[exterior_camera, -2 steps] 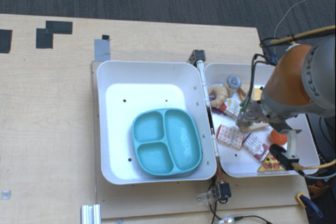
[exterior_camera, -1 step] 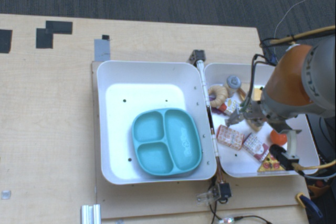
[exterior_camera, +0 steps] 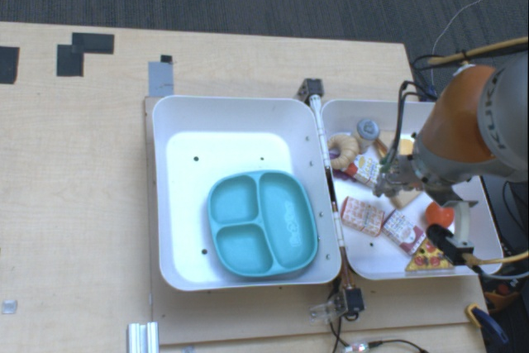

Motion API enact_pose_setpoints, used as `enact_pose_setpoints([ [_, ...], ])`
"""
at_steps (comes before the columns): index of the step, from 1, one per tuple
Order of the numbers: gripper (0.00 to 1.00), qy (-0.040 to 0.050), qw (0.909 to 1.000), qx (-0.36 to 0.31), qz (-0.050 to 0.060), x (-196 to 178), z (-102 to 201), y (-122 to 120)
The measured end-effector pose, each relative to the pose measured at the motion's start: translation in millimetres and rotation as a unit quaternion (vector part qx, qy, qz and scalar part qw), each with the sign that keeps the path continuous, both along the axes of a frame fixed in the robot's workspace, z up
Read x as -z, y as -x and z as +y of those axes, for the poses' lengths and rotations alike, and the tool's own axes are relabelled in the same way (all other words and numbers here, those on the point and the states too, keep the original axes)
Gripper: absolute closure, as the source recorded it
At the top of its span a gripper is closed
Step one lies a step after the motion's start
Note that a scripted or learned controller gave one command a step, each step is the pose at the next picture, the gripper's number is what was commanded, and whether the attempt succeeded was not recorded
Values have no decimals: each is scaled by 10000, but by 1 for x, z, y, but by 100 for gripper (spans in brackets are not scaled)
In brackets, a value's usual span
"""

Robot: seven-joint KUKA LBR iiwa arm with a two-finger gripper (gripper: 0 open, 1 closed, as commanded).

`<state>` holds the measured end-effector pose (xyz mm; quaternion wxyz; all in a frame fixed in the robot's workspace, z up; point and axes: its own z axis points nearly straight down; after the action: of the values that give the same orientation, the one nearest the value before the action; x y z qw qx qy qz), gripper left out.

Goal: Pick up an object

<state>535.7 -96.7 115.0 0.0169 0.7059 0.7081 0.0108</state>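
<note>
Gripper (exterior_camera: 395,184) of mine hung low over the right bin (exterior_camera: 488,248), at the end of my grey arm with its orange band (exterior_camera: 459,116), which reached in from the right; whether it was open or closed I could not tell, since my own wrist hid that part. Beneath and around it lay the clutter of small objects I might pick: a tan toy figure (exterior_camera: 344,149) near the bin's left wall, a small grey-blue round piece (exterior_camera: 368,129) just above it, a red-and-white packet (exterior_camera: 362,216) lower down, a second similar packet (exterior_camera: 402,230) beside that, a small orange-red thing (exterior_camera: 439,215) to their right, and a yellow-and-red wedge (exterior_camera: 429,259) near the bin's front edge. Nothing showed as held. Over in the left bin (exterior_camera: 173,178) sat a blue divided plate (exterior_camera: 262,222) with three compartments, toward the front right corner.
</note>
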Motion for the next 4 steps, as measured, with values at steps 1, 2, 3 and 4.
enact_pose_setpoints([
  [1, 100, -51, 9998, -18, 168, -71, 59, -62],
  [2, 0, -44, 9998, -12, 183, -70, 58, -61],
  [3, 0, -25, 9999, -15, 117, 15, 18, -78],
  [4, 100, -22, 10000, -36, 75, 2, 18, -80],
])
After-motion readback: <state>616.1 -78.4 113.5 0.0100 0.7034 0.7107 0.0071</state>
